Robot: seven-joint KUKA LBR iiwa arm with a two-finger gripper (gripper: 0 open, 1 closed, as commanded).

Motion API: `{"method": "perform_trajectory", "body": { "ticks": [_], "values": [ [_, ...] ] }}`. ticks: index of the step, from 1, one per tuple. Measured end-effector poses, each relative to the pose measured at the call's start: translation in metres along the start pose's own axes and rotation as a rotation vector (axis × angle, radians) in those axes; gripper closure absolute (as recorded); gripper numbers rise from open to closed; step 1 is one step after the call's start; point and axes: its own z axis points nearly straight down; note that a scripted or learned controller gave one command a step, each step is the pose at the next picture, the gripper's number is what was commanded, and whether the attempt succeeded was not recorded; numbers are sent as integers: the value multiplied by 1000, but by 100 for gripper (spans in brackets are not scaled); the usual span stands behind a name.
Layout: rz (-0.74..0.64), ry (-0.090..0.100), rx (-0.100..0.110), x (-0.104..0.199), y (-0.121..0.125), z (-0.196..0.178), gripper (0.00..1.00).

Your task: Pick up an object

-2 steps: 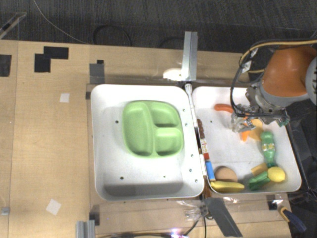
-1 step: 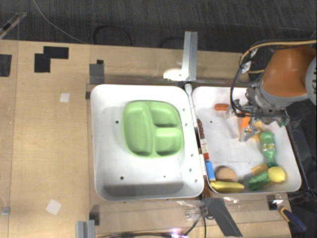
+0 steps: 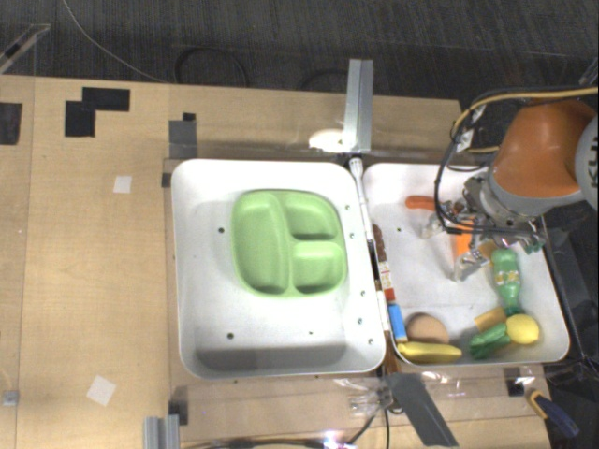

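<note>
Right bin (image 3: 402, 190), picking step: gripper (image 3: 465, 255) low beside green bottle (image 3: 506, 279) and orange carrot-like piece (image 3: 462, 244), claw state impossible to tell; next, centring over 1 item probably required.

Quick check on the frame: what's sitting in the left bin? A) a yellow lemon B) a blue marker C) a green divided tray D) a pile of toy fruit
C: the green divided tray lies in the left bin, while the yellow lemon and the other small items lie in the right bin, where the gripper is.
</note>
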Motion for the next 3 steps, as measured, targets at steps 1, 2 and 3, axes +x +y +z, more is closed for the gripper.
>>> {"method": "perform_trajectory", "body": {
  "ticks": [1,2,3],
  "values": [
    [-2,-16,8,-6,-1,-16,100],
    [-59,-5,4,-41,4,-107,100],
    [-58,1,-1,-40,4,-103,0]
  ]
}}
